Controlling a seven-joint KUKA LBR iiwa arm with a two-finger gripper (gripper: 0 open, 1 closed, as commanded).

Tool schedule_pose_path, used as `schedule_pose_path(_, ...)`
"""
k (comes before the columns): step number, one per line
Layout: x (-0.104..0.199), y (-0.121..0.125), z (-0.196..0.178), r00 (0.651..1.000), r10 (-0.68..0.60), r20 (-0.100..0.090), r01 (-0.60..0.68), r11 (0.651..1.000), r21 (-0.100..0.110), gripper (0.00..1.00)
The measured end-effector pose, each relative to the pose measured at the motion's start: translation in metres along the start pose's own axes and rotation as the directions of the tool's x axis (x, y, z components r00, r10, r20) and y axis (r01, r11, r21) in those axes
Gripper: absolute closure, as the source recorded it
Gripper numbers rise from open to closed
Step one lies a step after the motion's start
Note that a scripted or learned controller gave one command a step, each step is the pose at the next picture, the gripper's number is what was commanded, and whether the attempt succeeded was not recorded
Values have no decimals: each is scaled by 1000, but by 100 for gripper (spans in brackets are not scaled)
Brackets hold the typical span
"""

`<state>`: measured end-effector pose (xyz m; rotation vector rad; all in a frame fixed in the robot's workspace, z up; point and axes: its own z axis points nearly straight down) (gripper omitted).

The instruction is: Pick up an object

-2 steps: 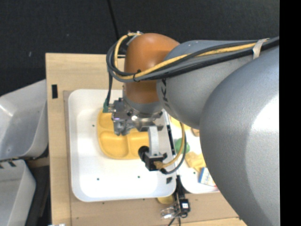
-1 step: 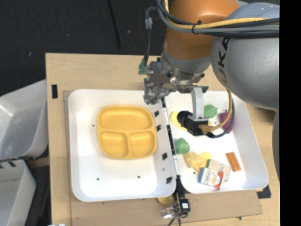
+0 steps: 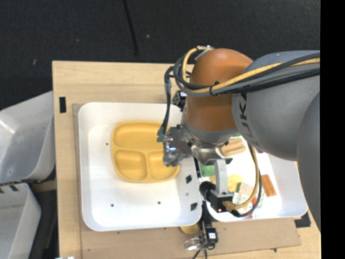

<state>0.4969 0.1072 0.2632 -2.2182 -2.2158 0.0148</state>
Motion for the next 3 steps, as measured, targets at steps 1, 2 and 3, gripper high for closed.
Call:
schedule_pose_path(1,48,16,-114,1000,-8,-6,8,1000,-22,100)
schedule_pose_path(2,39,-9,-135,1000,-7,-2,7,1000,-12,100)
schedule_pose_path(3,-15,-9,-194,1000,0,-2,0,1000,-15,100)
